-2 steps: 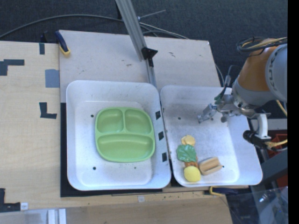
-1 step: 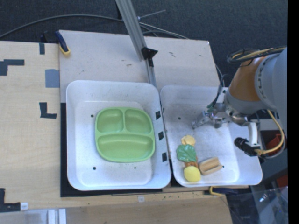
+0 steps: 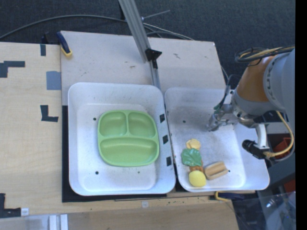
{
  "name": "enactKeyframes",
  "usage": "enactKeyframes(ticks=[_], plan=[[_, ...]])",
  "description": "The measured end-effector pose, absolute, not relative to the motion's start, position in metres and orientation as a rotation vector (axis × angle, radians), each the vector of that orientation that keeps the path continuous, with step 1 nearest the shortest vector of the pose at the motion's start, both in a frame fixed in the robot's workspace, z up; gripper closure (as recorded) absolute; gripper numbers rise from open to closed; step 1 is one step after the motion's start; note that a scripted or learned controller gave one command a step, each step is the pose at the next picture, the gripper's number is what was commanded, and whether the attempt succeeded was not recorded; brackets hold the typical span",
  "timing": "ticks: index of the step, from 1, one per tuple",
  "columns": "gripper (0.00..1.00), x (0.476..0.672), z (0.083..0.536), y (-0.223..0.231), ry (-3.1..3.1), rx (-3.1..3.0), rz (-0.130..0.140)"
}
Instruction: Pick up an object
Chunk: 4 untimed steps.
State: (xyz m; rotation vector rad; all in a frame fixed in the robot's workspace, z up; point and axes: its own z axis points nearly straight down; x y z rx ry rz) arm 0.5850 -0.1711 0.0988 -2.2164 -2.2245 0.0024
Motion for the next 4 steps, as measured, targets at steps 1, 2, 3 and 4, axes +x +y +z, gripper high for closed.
enactKeyframes(ticks=[1, 2, 3, 4], plan=[[1.0, 0.589, 0.141, -0.17, -2.225, -2.221, -0.002], [1.0, 0.59, 0.184, -0.169, -2.225, -2.221, -0.002], [1.0, 0.59, 0.221, -0.169, -2.225, -2.221, -0.002], [1.0, 0.599, 0.228, -0.119, -2.228, -2.213, -0.002]])
